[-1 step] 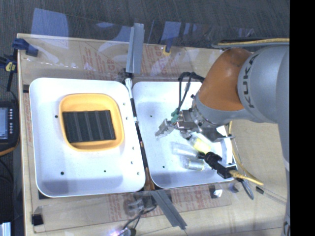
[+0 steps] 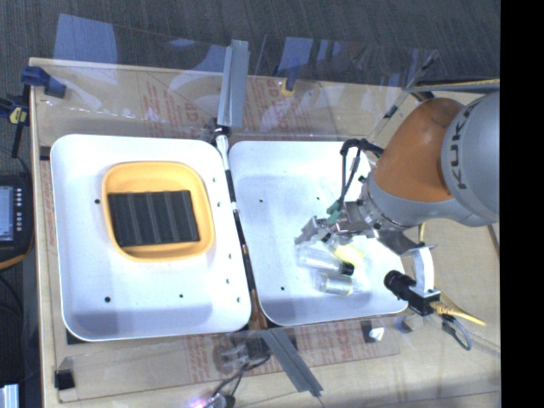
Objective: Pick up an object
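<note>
The gripper (image 2: 330,226) sits low over the right bin (image 2: 272,194); I cannot tell whether it is open or clenched. The left bin (image 2: 76,228) holds a yellow tray (image 2: 153,177). A clear wrapper (image 2: 314,257) lies just frontward of the gripper, with a silvery cylinder (image 2: 337,286) lying crosswise beyond it.

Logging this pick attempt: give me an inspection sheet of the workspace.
Surface: bench carries white left bin and right bin, side by side.
Job's things: yellow tray with dark ribbed insert in left bin; small clear and silvery pieces clustered in right bin.
Clutter: nothing seen.
Claw: claw low over the pieces.
Cables: dark cable looping above the claw.
Surroundings: dark carpet beyond the bench; screen at left edge.
</note>
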Tool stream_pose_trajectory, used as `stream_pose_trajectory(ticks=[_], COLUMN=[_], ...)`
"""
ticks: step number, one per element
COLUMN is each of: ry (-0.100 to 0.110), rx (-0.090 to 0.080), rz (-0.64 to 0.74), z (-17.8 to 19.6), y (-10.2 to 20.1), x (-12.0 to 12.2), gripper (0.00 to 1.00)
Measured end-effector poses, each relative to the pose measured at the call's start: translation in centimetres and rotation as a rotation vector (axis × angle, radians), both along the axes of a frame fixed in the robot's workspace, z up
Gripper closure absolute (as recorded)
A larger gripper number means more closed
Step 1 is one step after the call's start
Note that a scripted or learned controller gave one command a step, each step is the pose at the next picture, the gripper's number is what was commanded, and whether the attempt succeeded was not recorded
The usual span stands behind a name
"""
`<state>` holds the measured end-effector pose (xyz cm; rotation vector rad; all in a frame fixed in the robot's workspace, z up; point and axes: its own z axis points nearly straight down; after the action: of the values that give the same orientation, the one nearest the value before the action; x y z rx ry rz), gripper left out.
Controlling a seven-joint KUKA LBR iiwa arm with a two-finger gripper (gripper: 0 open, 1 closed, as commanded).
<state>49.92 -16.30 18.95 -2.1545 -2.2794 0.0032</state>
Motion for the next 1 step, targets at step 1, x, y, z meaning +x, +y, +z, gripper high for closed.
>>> stream_pose_trajectory(ticks=[1], ry=[-0.005], rx=[-0.002], rz=[0.063], z=[1.41], y=[-4.81], x=[-2.21], gripper=[0.0])
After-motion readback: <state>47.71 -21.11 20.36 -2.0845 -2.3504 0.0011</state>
